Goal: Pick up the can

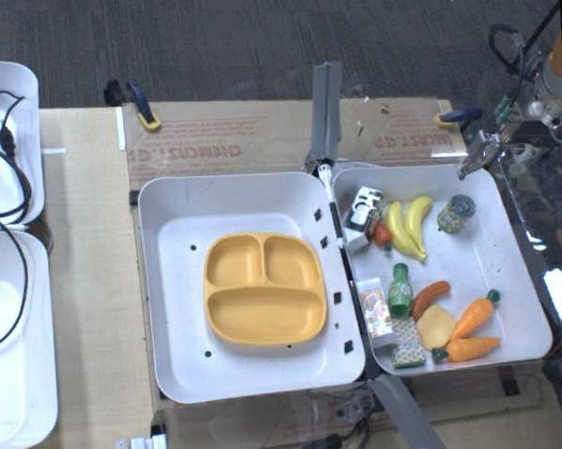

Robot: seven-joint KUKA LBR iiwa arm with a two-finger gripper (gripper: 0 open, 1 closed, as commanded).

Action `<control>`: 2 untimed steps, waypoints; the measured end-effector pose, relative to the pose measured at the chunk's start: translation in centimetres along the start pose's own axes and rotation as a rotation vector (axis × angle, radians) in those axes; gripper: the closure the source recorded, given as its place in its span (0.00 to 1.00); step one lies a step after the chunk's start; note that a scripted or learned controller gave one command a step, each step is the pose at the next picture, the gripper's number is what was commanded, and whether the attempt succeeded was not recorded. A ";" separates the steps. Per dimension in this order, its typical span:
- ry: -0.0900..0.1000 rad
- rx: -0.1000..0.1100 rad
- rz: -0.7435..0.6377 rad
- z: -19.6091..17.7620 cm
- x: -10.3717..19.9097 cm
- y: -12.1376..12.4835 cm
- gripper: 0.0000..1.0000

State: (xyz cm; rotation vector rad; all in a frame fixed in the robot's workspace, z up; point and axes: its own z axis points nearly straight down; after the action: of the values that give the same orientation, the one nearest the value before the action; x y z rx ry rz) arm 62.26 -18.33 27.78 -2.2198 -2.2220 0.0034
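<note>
The can (456,213) is small, with a grey lid and a greenish label. It stands in the right bin (519,253) near the far right corner, just right of the bananas (411,226). My gripper (482,152) hangs over that bin's far right rim, up and to the right of the can and apart from it. Nothing shows in the gripper.
The right bin also holds a black-and-white box (363,208), a green bottle (400,290), a sausage (429,297), two carrots (474,317), a yellow block (435,328) and flat packets (375,310). In the left bin (171,272) lies a yellow divided plate (265,289).
</note>
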 end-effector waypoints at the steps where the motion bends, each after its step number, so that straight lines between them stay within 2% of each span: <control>1: 0.000 0.000 0.066 10.7 -3.4 0.6 0.00; 2: 0.010 0.001 0.047 18.7 -2.3 -0.4 0.00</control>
State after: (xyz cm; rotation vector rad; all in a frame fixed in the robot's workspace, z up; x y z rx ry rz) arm 61.83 -20.65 9.06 -2.2660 -2.1630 -0.0066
